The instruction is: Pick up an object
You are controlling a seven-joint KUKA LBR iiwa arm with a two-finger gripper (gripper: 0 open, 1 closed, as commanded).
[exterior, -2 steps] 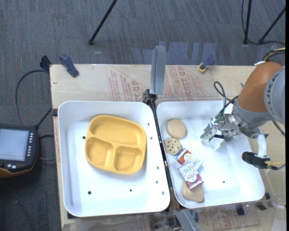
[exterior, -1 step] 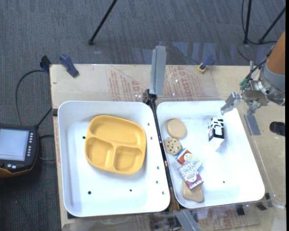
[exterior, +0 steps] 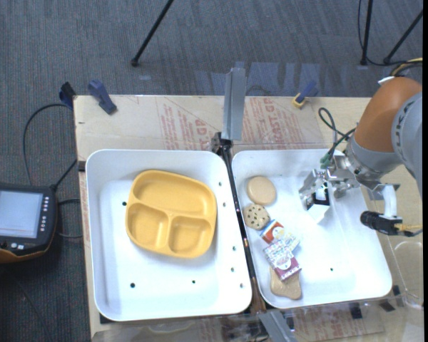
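In the right bin [exterior: 342, 262] lie a round tan cookie [exterior: 261, 189], a smaller chocolate-chip cookie [exterior: 256, 216], a red and white snack packet [exterior: 281, 249] and a tan biscuit [exterior: 287, 286] partly under the packet. My gripper [exterior: 318, 194] hangs low over the upper right part of this bin, right of the round cookie and apart from it. I see nothing between its fingers.
The left bin [exterior: 107, 262] holds a yellow divided plate [exterior: 172, 213]. A grey post [exterior: 235, 109] rises at the back between the bins. The arm's orange band [exterior: 386, 120] reaches in from the right. A teach pendant [exterior: 18, 216] lies on the floor, left of the bench.
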